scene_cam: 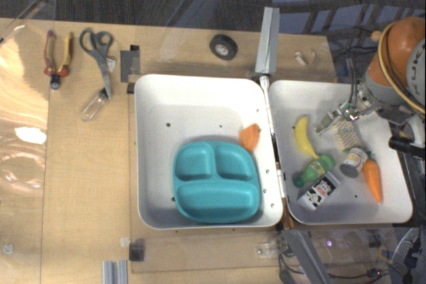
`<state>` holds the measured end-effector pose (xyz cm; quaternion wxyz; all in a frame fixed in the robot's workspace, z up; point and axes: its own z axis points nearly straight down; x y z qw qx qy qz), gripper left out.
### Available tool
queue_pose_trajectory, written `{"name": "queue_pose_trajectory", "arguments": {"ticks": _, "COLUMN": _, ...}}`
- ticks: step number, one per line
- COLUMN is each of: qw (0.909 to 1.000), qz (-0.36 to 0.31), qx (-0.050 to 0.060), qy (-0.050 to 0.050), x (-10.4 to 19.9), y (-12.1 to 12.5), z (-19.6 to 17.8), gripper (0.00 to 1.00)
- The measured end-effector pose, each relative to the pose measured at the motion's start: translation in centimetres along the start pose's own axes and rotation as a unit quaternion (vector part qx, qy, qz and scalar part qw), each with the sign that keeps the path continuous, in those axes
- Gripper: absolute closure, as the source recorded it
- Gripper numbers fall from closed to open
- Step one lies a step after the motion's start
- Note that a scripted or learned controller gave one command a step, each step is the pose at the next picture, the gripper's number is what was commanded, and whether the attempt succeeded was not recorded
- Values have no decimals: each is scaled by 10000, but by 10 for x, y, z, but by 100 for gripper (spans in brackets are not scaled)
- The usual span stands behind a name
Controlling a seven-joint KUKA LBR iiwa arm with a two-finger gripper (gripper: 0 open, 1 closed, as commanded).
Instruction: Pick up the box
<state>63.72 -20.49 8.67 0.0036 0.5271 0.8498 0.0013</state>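
- Bench [80, 196], two bins; box [317, 192] lies near edge of right bin [393, 213], by green bottle [313, 171].
- Gripper [331, 120] far side, above banana [305, 136]; fingers look part-open, nothing held.
- Pick not started: reach, grasp, lift all left.

Two bins [200, 86], two carrots [372, 181]

The tabletop [66, 176] is light wood. Two white bins sit on it: the left bin [153, 143] and, touching it, the right bin [393, 203]. Behind the left bin lie scissors [98, 53], pliers [56, 58] and a tape roll [223, 46].
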Motion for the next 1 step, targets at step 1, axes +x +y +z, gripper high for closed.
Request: {"name": "queue_pose_trajectory", "arguments": {"ticks": 1, "qw": 10000, "qz": -11, "qx": -49, "qy": -44, "x": -2, "y": 4, "z": -15, "gripper": 100}}
